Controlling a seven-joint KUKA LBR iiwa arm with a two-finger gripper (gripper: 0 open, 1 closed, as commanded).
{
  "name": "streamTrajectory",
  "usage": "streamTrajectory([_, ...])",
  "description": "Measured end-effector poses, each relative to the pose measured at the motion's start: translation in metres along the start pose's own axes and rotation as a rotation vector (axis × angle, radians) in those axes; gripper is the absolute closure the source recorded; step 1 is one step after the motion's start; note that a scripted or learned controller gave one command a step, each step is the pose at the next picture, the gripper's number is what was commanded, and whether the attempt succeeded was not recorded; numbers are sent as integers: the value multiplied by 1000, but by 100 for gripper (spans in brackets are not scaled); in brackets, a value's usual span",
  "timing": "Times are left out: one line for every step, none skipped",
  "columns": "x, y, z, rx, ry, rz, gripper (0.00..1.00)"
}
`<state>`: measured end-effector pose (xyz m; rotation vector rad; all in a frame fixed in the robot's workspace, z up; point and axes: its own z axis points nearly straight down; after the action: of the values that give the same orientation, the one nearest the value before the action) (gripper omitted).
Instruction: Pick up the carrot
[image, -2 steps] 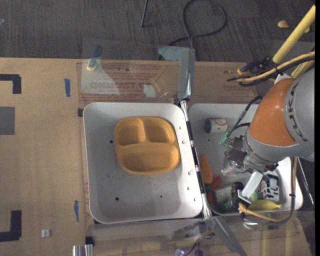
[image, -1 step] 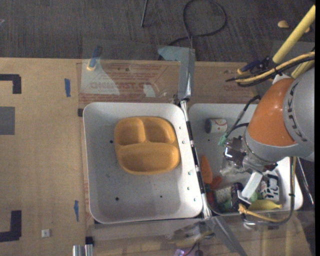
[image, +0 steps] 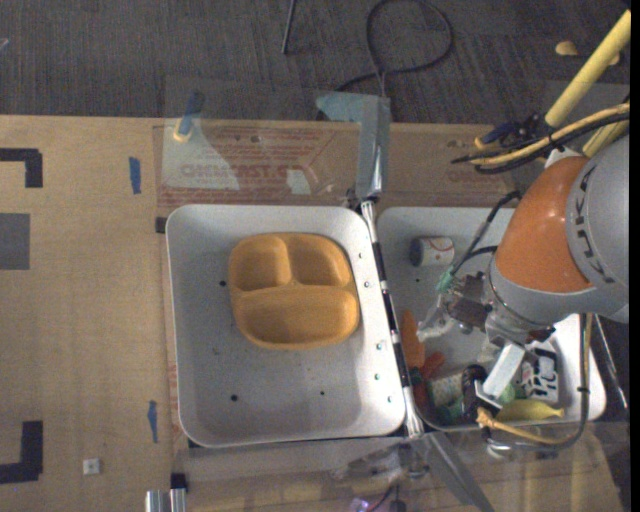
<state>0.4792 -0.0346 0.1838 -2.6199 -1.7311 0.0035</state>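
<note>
You see the arm (image: 560, 240) bent over the right bin (image: 400, 225), its end effector (image: 462, 300) down among the clutter — whether it is open or closed, you cannot tell from here. The carrot (image: 411, 340) lies along that bin's left wall, just left of the end effector and apart from it. The left bin (image: 200, 330) holds a yellow divided plate (image: 293, 290) on the desk (image: 80, 330).

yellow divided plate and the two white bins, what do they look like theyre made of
Yellow divided plate: looks like moulded plastic with a matt finish; one even colour, soft rounded ridges between its three compartments, no sharp glare.

Left white bin: probably plastic or painted sheet, smooth and semi-matt; rounded corners, small dark holes in the floor. The look leaves it open.

Right white bin: same white surface and rounded rim, likely the same material.
</note>
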Motion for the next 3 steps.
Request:
streamTrajectory([-48, 62, 68, 0, 0, -60, 0])
streamTrajectory([-75, 36, 95, -9, 8, 41, 0])
streamTrajectory([-77, 37, 85, -12, 7, 45, 100])
